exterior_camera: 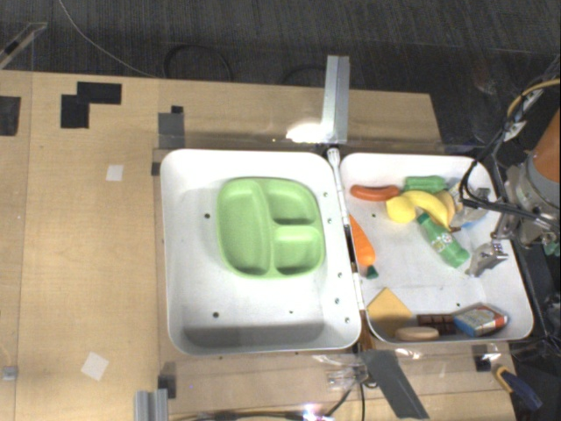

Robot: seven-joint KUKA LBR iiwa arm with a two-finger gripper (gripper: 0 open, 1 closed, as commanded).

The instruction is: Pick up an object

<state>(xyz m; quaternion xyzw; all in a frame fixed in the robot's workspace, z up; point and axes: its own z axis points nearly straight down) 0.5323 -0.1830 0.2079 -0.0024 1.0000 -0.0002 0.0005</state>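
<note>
White bins: two, the left bin [175,261] and the right bin [517,310].
Left of the right bin, in its neighbour: one green divided plate [267,226].
Inside the right bin: one sausage [374,192], one banana [429,203], one carrot [362,245], one green bottle [441,240], one yellow wedge [388,305].

Floor [219,16]: dark grey carpet with a fine ribbed weave, across the top of the view; a thin pale cable [88,33] trails over it at upper left. Bench [79,261]: light wood-grain surface. Black tape marks [88,102] sit on it at upper left; two small pale squares [115,173] lie at left. A grey metal upright [337,99] stands at the bench's rear centre, with a bright glare patch [305,132] beside its base. Lighting is even, with soft shadows.
</note>
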